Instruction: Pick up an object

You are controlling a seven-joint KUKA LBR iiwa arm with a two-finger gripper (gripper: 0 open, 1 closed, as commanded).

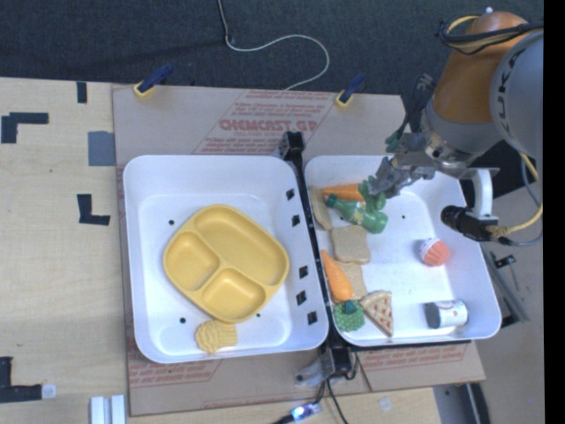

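The right bin (468, 263) holds several toy foods. At its far left lie an orange carrot (342, 192) and a green vegetable (360, 214). Below them are a bread slice (351, 244), a second carrot (335, 275), a broccoli piece (348, 314) and a pizza slice (379, 310). A red-orange strawberry (433, 252) and a small white can (446, 313) sit toward the right side. My gripper (383, 185) hangs low over the bin's far left part, just right of the first carrot and right above the green vegetable.
The left bin (150, 193) holds a yellow divided plate (226, 261) and a yellow corn piece (215, 335) near its front wall. A black divider (302, 228) runs between the bins. The grey and orange arm (481, 78) comes in from the upper right.
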